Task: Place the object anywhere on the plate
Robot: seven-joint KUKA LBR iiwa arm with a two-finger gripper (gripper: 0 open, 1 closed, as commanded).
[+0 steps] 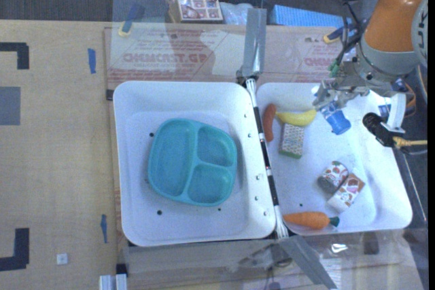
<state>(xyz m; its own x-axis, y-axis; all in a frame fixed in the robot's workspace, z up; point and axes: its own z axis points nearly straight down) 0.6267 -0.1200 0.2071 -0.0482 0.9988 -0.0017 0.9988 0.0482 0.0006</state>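
The end effector (pixel 331 97) is seen at the right bin's (pixel 394 207) one o'clock, over a banana (pixel 296 117). Whether it is open or closed cannot be told. The teal plate (pixel 193 161) is centred in the left bin (pixel 136 214).

Two bins sit side by side: the left bin (pixel 129 146) carries a three-compartment plate (pixel 193 161) at its centre. In the right bin (pixel 394 200), a sausage (pixel 269 122) lies at ten o'clock against the dividing wall, a banana (pixel 296 117) just right of it, a sponge (pixel 293 140) directly below the banana. At four o'clock, two small cartons (pixel 340 183) lie touching; a carrot (pixel 309 219) rests along the six o'clock edge. The gripper (pixel 333 102) hangs at twelve o'clock, just right of the banana.
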